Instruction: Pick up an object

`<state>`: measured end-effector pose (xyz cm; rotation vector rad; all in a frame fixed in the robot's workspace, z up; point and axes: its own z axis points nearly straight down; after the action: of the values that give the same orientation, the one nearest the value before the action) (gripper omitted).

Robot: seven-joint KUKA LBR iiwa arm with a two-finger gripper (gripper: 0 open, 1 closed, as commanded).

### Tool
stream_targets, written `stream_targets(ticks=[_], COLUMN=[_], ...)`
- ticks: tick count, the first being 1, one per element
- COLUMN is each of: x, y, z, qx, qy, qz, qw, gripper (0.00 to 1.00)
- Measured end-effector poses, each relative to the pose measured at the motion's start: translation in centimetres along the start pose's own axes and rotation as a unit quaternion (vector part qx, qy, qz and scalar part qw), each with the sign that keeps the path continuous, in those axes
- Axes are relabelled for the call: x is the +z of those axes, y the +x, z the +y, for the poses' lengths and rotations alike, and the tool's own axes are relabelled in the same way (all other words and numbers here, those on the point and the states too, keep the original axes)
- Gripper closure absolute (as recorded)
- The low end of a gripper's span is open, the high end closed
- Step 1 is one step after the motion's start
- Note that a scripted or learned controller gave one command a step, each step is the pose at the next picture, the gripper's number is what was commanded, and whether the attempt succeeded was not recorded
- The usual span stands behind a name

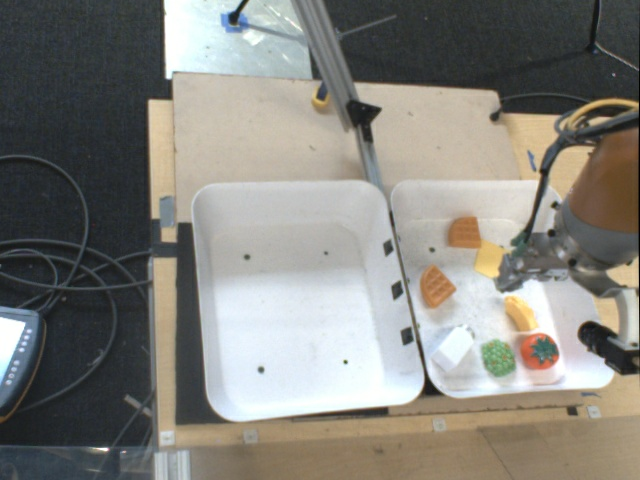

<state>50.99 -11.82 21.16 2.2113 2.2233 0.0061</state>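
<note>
The pincer (512,276) hangs low in the right bin (420,203), close to that bin's right wall, its tips just beside a pale yellow block (489,259); whether they are spread or pressed together cannot be told, and nothing shows between them. Around it the bin is crowded: an orange waffle-like piece (464,232) lies toward the far wall, a second orange ridged piece (437,287) sits near the left wall, and a yellow wedge (521,314) lies just below the pincer. Along the near edge stand a white block (452,348), a green bumpy ball (498,358) and a red tomato-like toy (540,351), the last two nearly touching. Open floor in this bin is left mainly at the far corners. The left bin (215,208) offers a wide bare floor, its right wall touching the other bin's. Both rest on a tan counter (250,128), whose far half is flat board crossed by a slanted metal pole (330,48). Beyond lies dark carpet (80,68) with looping cables (60,258) at the left.
</note>
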Motion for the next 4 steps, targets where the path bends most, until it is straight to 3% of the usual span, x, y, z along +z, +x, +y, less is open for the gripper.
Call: stream_targets(ticks=[1, 3, 4], x=[-5.3, -3.6, -2.2], y=[0.0, 9.9, 14.8], z=[0.2, -1.5, -0.7], qx=[0.000, -0.002, -0.003], qy=[-0.001, 0.003, 0.004], qz=[0.000, 0.002, 0.002], qw=[1.0000, 1.0000, 1.0000], gripper=[1.00, 1.00, 1.00])
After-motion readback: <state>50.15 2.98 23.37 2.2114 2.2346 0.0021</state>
